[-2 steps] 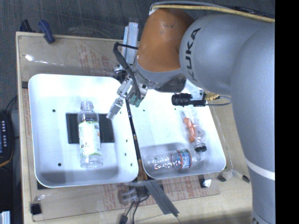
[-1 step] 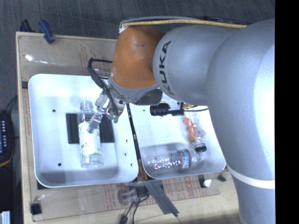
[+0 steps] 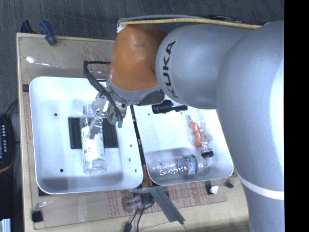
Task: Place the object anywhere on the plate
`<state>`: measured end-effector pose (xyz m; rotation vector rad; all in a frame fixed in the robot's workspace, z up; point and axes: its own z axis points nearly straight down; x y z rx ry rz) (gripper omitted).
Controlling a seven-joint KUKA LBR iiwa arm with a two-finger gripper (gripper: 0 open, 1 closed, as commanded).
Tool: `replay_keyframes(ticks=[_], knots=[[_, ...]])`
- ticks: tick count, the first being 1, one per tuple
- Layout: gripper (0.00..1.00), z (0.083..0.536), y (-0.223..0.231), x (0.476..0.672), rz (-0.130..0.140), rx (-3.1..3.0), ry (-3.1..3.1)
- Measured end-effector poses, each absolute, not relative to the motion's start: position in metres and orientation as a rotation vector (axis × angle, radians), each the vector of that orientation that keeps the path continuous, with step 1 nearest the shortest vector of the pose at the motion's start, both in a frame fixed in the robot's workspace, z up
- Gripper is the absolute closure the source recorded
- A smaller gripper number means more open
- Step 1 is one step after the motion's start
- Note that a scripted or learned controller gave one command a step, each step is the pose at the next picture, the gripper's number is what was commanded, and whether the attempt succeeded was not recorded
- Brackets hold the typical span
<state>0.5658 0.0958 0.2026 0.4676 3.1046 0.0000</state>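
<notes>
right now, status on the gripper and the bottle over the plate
Gripper over left bin, at the clear bottle's top. Bottle lies across black plate. Two more bottles in right bin.

The grey KUKA arm [image 3: 212, 66] reaches in from the right, its orange band [image 3: 135, 57] above the wrist hanging over the divide between the two white bins. The gripper [image 3: 104, 114] is low over the left bin [image 3: 43, 129], right at the neck end of a clear plastic bottle [image 3: 92, 146] with a green-and-white label. That bottle lies lengthwise across a flat black plate [image 3: 75, 132] on the bin floor, its base pointing toward the near wall. In the right bin [image 3: 164, 129], a second clear bottle [image 3: 178, 166] with a blue label lies along the near wall, and a smaller bottle with orange contents [image 3: 199, 135] lies near the right wall.
</notes>
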Motion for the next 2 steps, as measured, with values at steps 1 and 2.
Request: replay_keyframes(ticks=[1, 2], knots=[[0.00, 0.095, 0.143, 0.601, -0.002, 0.526, 3.099], [0.00, 0.095, 0.112, 0.646, 0.004, 0.420, 3.108]])
